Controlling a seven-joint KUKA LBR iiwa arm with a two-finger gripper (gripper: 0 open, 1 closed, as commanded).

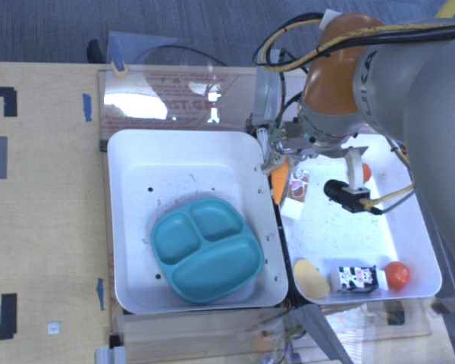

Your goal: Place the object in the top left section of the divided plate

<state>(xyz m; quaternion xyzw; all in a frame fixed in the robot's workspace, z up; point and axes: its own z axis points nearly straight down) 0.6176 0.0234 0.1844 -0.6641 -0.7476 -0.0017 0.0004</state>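
Note:
The teal divided plate [206,249] lies in the left bin [129,165], with two small sections on its far side and one large section on its near side. My gripper [279,147] hangs low over the far left corner of the right bin [409,226], close to the wall between the bins. Directly below it an orange object [279,180] lies against that wall, beside a white tag [296,189]. Whether the gripper touches the orange object is hidden by the wrist. All sections of the plate look bare.
Along the right bin's front edge lie a yellow piece [312,278], a black-and-white carton [356,278] and a red-orange ball [396,274]. Another orange item [365,172] peeks out behind the arm. A black cable fitting [347,196] juts from the wrist.

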